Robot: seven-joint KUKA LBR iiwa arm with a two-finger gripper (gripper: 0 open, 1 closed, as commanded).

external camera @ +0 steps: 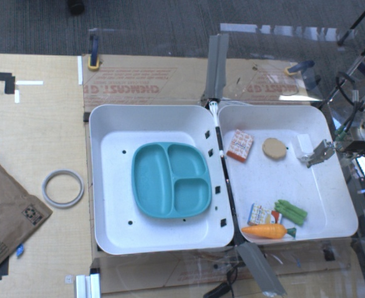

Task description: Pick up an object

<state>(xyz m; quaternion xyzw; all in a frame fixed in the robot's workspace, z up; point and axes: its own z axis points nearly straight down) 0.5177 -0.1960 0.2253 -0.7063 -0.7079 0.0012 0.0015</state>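
White right bin point(331, 225) holds five items; fingers' point(313, 158) spread cannot be told.

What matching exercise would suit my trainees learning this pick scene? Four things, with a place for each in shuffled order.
Things:
1. teal divided plate
2. orange carrot
3. tape ring
4. round tan cookie

Places:
A. on the wooden bench, left of both bins
B. right bin, near front rim
C. left bin, middle
D. right bin, far half, near the gripper

Pairs: 1-C, 2-B, 3-A, 4-D
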